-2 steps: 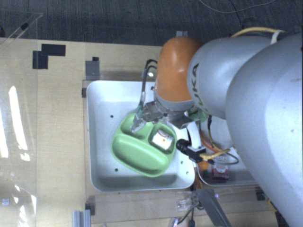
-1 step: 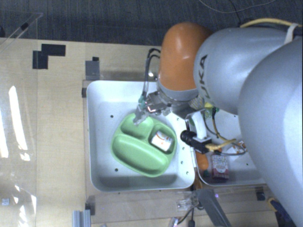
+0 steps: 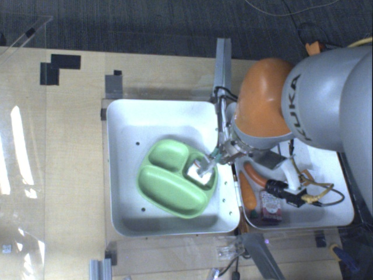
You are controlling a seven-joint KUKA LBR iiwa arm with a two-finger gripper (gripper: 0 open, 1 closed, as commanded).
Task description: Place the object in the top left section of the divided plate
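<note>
a pale wooden bench (image 3: 64, 156) fills most of the view. a strip of dark grey carpet (image 3: 116, 10) runs along the top, and a thin black cable (image 3: 280, 4) loops across it. on the wood at upper left is a black stepped mark (image 3: 58, 66). a clear plastic sheet (image 3: 23, 127) covers the bench's left part and catches bright streaks of light. a grey metal post (image 3: 223, 63) stands at the far edge, between the two bins.

the left bin (image 3: 116, 174) is shallow and white, with a few small dark dots on its floor. it holds a light green divided plate (image 3: 169, 194), turned at a slant. the plate has one large section toward the near left and two smaller ones. a small white object (image 3: 200, 177) lies in the smaller section on the plate's right side, the one nearest the wall between the bins.

the gripper (image 3: 205, 165) reaches in over that wall, its tip right at the white object. whether its jaws are spread, pressed together or pinching the object cannot be told from this view. the grey arm and its orange band cover much of the right bin (image 3: 344, 214). there, an orange carrot-shaped thing (image 3: 249, 194) lies beside the dividing wall, with a small dark purplish item (image 3: 269, 212) just beside it.
</note>
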